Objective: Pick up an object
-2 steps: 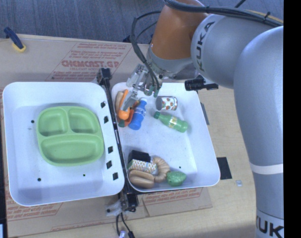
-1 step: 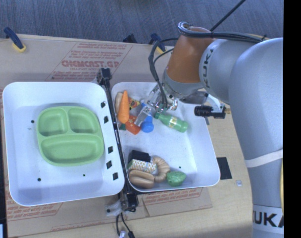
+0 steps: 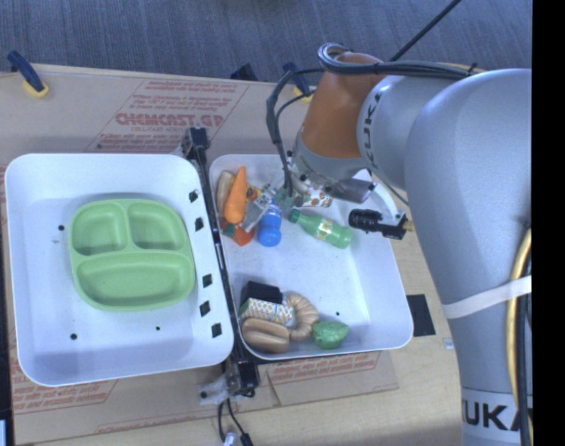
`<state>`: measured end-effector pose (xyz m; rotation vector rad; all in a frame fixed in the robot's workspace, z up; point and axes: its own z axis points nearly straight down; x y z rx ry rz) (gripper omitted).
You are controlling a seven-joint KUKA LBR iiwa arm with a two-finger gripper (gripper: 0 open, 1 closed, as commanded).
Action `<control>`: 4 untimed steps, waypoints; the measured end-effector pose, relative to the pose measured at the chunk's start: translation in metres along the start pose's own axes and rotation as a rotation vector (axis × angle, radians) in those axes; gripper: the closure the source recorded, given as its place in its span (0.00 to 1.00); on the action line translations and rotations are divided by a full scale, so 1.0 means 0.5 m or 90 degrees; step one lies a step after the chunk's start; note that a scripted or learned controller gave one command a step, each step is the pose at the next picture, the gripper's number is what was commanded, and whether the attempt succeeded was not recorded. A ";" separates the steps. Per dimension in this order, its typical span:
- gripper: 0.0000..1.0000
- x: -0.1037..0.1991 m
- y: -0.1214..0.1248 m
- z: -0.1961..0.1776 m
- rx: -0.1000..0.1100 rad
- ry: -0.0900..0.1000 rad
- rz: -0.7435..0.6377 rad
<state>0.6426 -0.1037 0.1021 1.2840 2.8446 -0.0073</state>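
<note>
So far I see nothing lifted: my tool (image 3: 284,196) hangs low over the small blue plastic bottle (image 3: 269,228) in the right-hand shallow white bin (image 3: 380,286), grip unreadable.

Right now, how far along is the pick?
Done: the arm has reached down into the right bin, its hand low among the carrot, blue bottle and green bottle. In hand: nothing visibly gripped. Left: the grasp and lift, with every item lying in the bin.

Under me, the surface (image 3: 124,110) is brown cardboard with red print; two white bins lie on it, left bin (image 3: 32,342) beside right bin (image 3: 380,286).
</note>
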 end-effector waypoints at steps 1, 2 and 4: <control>0.00 0.000 0.001 0.001 0.001 0.000 0.158; 0.00 0.047 -0.050 0.020 0.010 0.014 0.447; 1.00 0.177 -0.033 -0.224 0.007 0.013 0.303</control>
